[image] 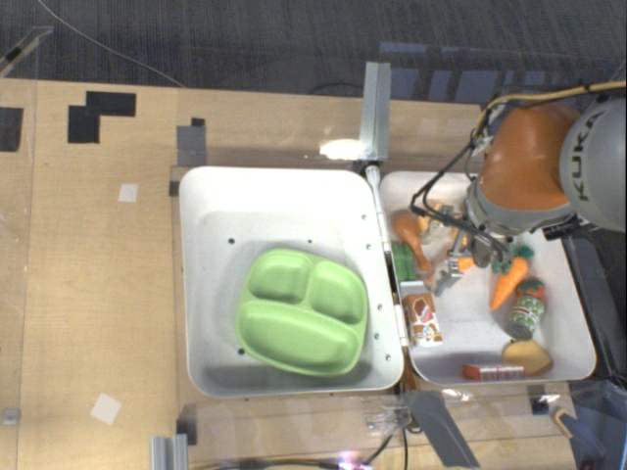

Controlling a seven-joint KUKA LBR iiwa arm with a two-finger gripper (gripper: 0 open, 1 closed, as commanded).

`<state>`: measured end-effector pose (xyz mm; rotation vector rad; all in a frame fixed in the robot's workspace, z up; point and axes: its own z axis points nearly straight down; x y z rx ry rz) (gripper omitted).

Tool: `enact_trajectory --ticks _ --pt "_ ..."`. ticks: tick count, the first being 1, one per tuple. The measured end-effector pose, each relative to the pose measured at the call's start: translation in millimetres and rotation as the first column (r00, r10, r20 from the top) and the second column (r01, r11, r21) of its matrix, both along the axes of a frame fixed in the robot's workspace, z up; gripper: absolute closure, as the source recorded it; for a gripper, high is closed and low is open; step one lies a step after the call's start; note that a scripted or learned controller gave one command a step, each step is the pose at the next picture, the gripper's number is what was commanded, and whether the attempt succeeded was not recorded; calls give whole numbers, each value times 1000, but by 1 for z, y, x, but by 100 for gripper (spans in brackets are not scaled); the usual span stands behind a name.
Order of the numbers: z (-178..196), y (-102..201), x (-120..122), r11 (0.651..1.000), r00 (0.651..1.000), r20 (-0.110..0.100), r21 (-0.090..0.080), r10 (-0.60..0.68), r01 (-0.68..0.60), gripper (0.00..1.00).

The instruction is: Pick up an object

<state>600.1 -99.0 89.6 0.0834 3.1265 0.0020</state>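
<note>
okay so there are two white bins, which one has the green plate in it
The left bin. A green divided plate lies in it, while the right bin holds small toy foods, such as a carrot.

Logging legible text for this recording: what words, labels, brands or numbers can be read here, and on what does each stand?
"KU": large dark letters on the grey arm at the right edge, cut off by the frame.
Small carton in the right bin: printed front, too small to read.
Bottle beside the carrot: label blurred, unreadable.
Red bar near the bin's front wall: no readable print.
</note>
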Motion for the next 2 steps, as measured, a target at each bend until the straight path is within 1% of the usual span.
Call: enact_trajectory --ticks 1,2 --pt "-1 -55 17 998 998 -1 -4 55 -55 0" --pt "0 9 -1 999 999 0 0 39 -39 0"
